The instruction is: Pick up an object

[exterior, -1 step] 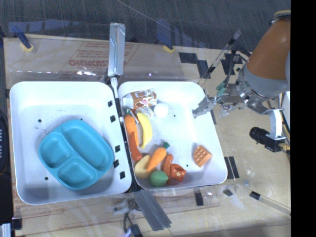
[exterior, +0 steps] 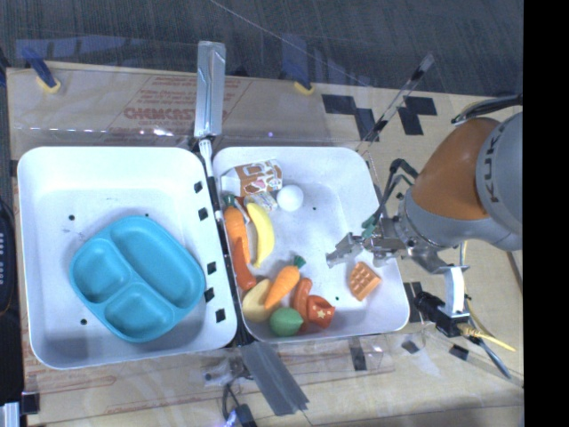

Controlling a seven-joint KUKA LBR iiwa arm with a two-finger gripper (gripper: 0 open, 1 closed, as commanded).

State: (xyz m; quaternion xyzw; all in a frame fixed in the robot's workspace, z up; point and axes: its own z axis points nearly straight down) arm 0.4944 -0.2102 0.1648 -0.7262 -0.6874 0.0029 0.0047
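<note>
Fingers (exterior: 342,253) of the gripper (exterior: 354,249) are hard to read from this slanted view: 2 grey tips reach out over the floor of the right bin (exterior: 333,172), and whether they stand apart or together I cannot tell. Nothing shows between them. They hover just left of and above a small orange waffle (exterior: 363,280), which lies flat near the bin's right wall, close to the tips but not visibly gripped.

Behind the gripper, the grey arm (exterior: 480,194) with its orange band enters from the right side of the camera view, over the bench (exterior: 98,96).

Along the right bin's left wall lie a long carrot (exterior: 236,245) and a yellow banana (exterior: 260,231), side by side and touching. Above them a brown and white carton (exterior: 256,179) rests in the top left corner, with a white egg (exterior: 290,198) just beside it. Near the bottom edge sits a cluster: a yellowish pear-like fruit (exterior: 255,299), a smaller carrot with a green top (exterior: 284,281) leaning across it, a green lime (exterior: 285,321), and a red strawberry-like piece (exterior: 316,309) pressed against them.

In the left bin (exterior: 53,172), a blue tray with 3 compartments (exterior: 135,277) lies tilted at an angle on the floor.
</note>
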